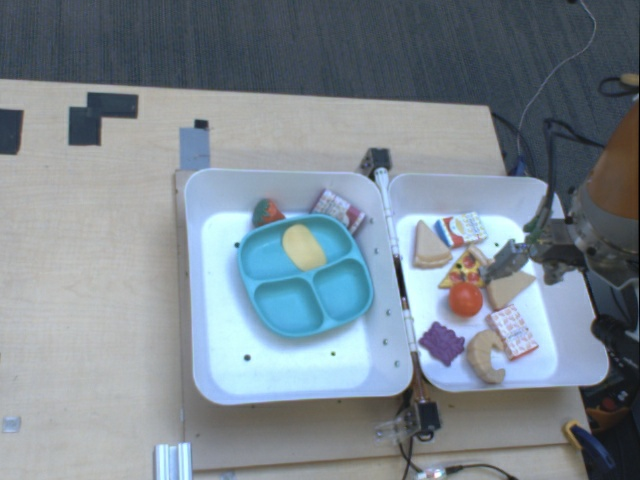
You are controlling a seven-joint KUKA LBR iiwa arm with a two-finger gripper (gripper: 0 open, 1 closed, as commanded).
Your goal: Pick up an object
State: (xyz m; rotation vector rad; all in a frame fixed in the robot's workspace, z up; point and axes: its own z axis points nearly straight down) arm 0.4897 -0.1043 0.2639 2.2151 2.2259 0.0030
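The right bin (560, 363) holds several toy foods: a tan bread wedge (431, 245), a red, white and blue carton (463, 229), a pizza slice (466, 266), a red tomato (465, 299), a second tan wedge (512, 289), a red-and-white packet (512, 330), a purple piece (441, 343) and a curved bread roll (487, 356). My gripper (528, 265) hangs over this bin's right half, just above the second tan wedge. Its fingers are spread open with nothing between them. The left finger (507, 259) reaches toward the pizza slice.
The left bin (215, 348) carries a blue divided plate (305, 280) with a yellow piece (303, 246) in its top section. A red-and-green strawberry (266, 211) and a striped packet (336, 208) lie behind the plate. A raised divider (398, 278) separates the bins.
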